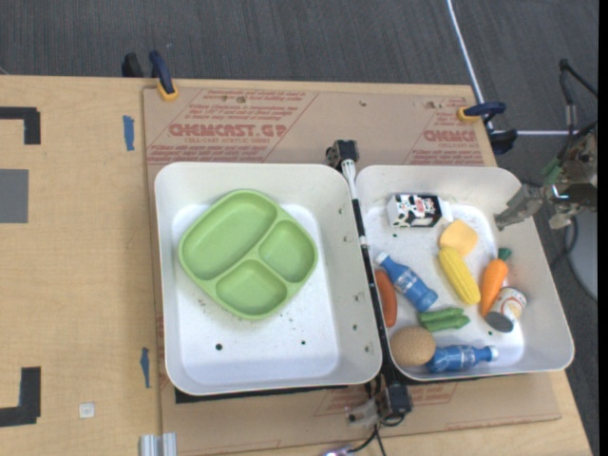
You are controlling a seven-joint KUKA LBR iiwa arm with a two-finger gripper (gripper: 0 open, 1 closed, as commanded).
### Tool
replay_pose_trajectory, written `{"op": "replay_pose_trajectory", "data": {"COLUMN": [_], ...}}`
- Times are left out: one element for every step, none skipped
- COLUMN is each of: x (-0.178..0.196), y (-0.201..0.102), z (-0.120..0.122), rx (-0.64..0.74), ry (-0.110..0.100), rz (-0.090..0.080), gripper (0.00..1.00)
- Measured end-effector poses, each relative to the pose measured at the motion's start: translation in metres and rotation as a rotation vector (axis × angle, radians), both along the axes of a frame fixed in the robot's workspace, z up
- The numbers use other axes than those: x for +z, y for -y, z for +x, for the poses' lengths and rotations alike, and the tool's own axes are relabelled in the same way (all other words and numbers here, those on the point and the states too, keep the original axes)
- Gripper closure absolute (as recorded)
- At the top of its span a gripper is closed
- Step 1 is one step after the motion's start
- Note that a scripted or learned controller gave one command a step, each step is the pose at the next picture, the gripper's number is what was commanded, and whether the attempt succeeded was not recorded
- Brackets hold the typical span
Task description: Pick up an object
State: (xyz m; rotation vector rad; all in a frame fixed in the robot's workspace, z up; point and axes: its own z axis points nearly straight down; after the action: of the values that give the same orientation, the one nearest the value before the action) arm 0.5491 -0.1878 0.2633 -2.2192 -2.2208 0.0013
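Approach step: gripper (521, 207) at right bin's (556, 335) upper right edge, finger opening impossible to judge, nothing seen in its hold; nearest candidates, yellow block (459, 237) and carrot (493, 284), lie toward the bin's middle; next move likely needs descent over one.

Dark grey carpeted floor (285, 17) lies beyond the far edge of the light wooden bench (66, 255). A brown cardboard sheet (247, 126) printed in red covers the bench, clamped at its far corners. Lighting even.
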Motion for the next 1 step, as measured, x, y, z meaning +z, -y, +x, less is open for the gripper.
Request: {"op": "replay_pose_trajectory", "data": {"x": [-0.117], "y": [-0.0319], "z": [-0.043], "rx": [-0.158], "ry": [-0.001], "rz": [0.0], "gripper": [0.0]}}
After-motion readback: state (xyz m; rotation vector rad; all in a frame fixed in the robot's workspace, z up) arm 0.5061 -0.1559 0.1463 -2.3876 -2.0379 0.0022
